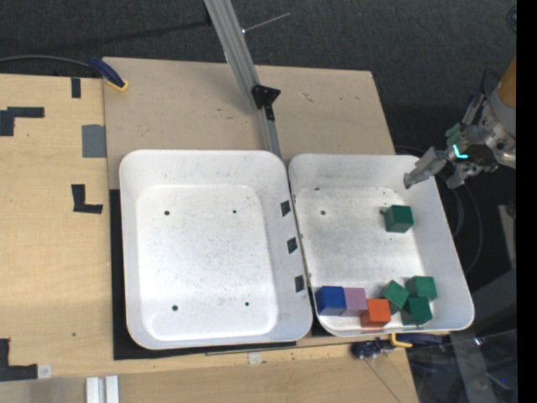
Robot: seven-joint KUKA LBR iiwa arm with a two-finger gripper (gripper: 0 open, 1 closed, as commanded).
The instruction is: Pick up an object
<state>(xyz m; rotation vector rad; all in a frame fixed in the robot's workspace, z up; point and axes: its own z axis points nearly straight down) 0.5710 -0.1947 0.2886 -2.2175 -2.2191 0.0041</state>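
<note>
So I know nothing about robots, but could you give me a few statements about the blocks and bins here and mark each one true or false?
1. All the blocks lie in the right bin. True.
2. One green block sits apart from the rest. True.
3. The blue block is in the far corner. False: it lies along the near edge, beside the purple block.
4. The gripper holds a block. False: it is at the bin's far right edge, with no block at it.
5. The orange block is among the near cluster. True.

- Wooden bench (193,99), 2 white bins (201,162) side by side on black mat (117,309)
- Right bin's far corner just beside fingers (417,175)
- Blue clamp (109,72) at far edge, well apart
</note>
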